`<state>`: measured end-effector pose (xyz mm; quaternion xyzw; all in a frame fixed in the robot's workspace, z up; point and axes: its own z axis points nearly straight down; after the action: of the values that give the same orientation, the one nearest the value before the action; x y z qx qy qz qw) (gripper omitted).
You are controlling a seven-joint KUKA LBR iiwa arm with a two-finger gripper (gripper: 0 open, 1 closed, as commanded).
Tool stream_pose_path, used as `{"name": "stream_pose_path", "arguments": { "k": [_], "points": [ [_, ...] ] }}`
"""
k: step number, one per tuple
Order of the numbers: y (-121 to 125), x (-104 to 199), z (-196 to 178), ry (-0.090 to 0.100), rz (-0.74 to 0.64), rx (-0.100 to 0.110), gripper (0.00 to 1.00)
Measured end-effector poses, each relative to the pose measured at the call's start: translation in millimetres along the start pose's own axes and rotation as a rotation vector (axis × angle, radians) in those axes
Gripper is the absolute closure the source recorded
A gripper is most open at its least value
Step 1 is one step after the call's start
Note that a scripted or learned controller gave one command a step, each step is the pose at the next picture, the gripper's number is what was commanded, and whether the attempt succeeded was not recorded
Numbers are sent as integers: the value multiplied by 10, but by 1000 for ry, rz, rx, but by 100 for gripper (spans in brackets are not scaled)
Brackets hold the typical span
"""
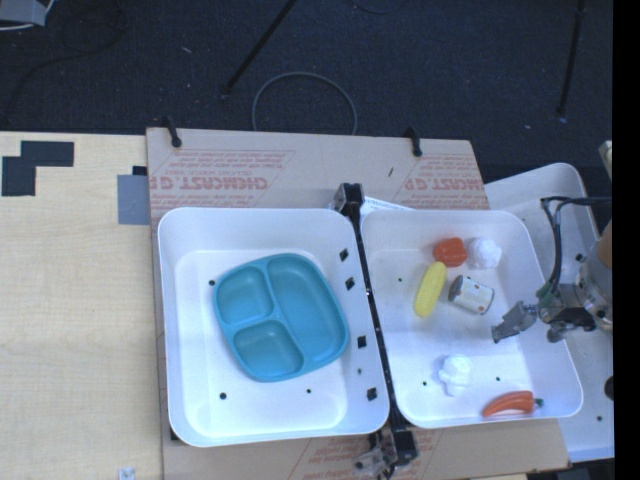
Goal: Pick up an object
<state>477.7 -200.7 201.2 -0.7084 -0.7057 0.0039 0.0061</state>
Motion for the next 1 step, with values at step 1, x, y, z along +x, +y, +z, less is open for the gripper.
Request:
{"name": "stream_pose_path", "arguments": {
  "k": [1],
  "points": [
    [29,-1,-61,-4,-3,-13,0]
  ]
}}
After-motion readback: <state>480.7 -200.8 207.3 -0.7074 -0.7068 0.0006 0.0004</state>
